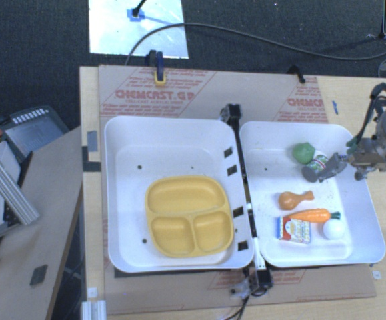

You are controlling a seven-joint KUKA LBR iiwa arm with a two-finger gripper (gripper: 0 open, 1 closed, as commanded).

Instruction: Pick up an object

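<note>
The right bin (363, 245) holds several small toys. A green round toy (303, 153) lies near its back. An orange drumstick (294, 199) sits in the middle, and an orange carrot (313, 215) lies just in front of it. A small red and yellow carton (294, 230) and a white egg (333, 230) rest near the front. My gripper (319, 170) reaches in low from the right, just in front of and right of the green toy. A small white and green item (320, 159) sits right against it.
The left bin (123, 179) holds a yellow divided plate (189, 215). A black divider with clips (241, 179) runs between the bins. Cardboard (199, 95) lies under both. The arm's wrist (379, 149) hangs over the right bin's right rim.
</note>
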